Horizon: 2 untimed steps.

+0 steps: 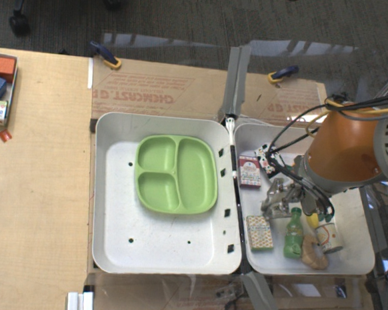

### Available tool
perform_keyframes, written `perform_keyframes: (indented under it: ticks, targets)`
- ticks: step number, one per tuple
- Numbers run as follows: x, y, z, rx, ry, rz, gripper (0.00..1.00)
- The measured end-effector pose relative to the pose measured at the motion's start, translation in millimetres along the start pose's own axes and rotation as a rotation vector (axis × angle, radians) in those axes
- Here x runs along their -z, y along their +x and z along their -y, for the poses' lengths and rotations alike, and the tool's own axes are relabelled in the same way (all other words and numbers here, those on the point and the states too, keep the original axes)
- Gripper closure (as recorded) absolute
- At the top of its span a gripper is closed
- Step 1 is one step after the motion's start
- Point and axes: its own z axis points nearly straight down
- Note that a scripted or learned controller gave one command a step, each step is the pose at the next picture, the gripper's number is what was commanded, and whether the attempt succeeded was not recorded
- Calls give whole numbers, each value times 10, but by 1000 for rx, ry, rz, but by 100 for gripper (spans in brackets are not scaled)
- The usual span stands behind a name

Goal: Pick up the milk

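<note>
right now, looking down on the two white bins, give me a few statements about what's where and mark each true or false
1. The light green three-compartment plate lies in the left white bin. True.
2. The small red and white milk carton lies in the left bin. False: it lies in the right white bin, near its left wall.
3. The clear green plastic bottle lies in the right bin, beside the speckled tan box. True.
4. The metal two-finger gripper hangs over the left bin. False: it is over the right bin, between the carton and the bottle.
5. The green plate carries food. False: its compartments are bare.
</note>
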Motion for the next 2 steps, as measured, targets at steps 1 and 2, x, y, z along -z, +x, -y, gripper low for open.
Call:
perform_keyframes:
  ticks: [1, 2]
  targets:
    - [969, -66, -202, -33, -1, -6, 100]
    - [1619, -553, -157, 379, -3, -4, 100]
